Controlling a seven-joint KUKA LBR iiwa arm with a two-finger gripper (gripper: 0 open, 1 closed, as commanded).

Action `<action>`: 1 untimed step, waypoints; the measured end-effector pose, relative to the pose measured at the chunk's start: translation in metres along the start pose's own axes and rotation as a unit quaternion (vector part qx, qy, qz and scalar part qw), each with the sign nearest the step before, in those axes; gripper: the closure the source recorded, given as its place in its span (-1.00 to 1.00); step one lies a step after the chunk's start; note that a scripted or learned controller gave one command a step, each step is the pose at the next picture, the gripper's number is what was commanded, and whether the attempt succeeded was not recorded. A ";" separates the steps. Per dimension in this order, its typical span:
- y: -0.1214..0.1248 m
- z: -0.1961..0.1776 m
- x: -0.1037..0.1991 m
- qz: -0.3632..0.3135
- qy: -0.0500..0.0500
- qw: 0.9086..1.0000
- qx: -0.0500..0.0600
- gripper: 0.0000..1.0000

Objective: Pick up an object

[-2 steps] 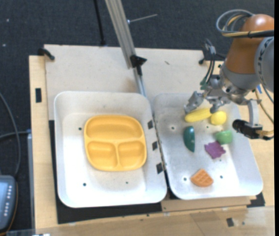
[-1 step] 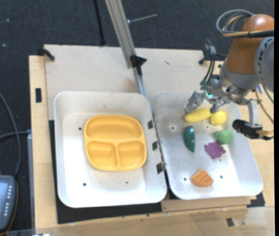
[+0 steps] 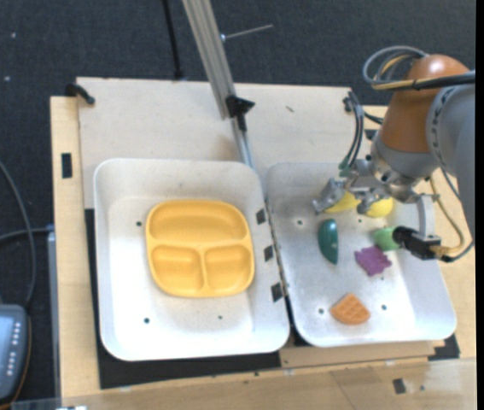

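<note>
The right bin (image 3: 421,310) holds several small toys. A yellow piece (image 3: 379,206) lies at its far side, partly hidden under my gripper (image 3: 357,196), which hangs low right over it. Whether the gripper touches the yellow piece is not clear from this angle. A dark green piece (image 3: 329,239) lies just in front of the gripper. A small light green piece (image 3: 385,237) and a purple piece (image 3: 372,260) sit to the right. An orange waffle-like piece (image 3: 350,309) rests near the front edge.
The left bin (image 3: 122,314) holds a yellow divided plate (image 3: 199,248). A slanted metal pole (image 3: 212,49) rises behind the bins, its foot near the rim between them. Cables and a black connector (image 3: 418,244) hang off the wrist over the right bin.
</note>
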State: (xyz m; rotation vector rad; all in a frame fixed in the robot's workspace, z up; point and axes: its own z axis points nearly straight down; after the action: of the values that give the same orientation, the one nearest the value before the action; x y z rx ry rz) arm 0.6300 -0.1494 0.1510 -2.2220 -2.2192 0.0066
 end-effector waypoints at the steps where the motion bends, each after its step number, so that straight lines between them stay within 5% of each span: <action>1: -0.001 0.053 -0.001 0.001 0.000 1.000 0.000 -1.00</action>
State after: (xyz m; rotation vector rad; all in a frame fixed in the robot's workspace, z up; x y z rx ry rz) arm 0.6292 -0.1507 0.0984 -2.2233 -2.2182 0.0055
